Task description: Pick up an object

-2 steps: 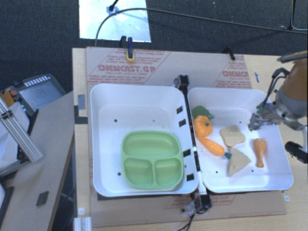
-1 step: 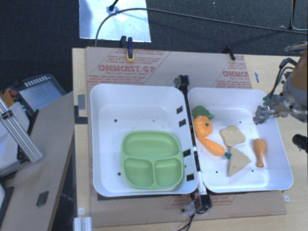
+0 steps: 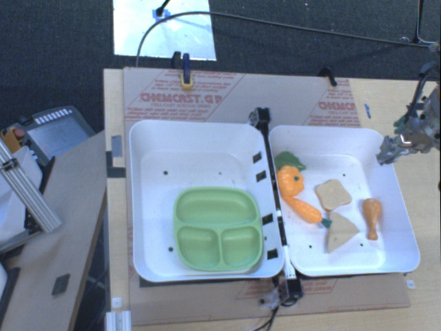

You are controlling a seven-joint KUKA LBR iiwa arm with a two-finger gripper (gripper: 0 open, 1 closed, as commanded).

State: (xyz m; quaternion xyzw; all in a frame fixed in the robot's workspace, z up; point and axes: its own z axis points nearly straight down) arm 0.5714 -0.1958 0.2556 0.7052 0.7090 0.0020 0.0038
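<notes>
The right bin [image 3: 386, 254] holds several toy foods. An orange pumpkin with a green leaf [image 3: 290, 178] lies by the divider, with a carrot [image 3: 304, 209] just in front of it. A bread slice [image 3: 333, 194] sits mid-bin, a tan wedge [image 3: 341, 232] lies nearer the front, and a chicken drumstick [image 3: 372, 216] is at the right. My gripper [image 3: 397, 145] hangs over the bin's far right rim, apart from all the foods, with nothing seen in it.
The left bin [image 3: 148, 185] carries a green divided plate [image 3: 218, 227] in its front half. Black clips [image 3: 262, 178] run along the divider between the bins. A cardboard sheet [image 3: 207, 92] lies under both bins. A side table with equipment [image 3: 41, 164] stands at left.
</notes>
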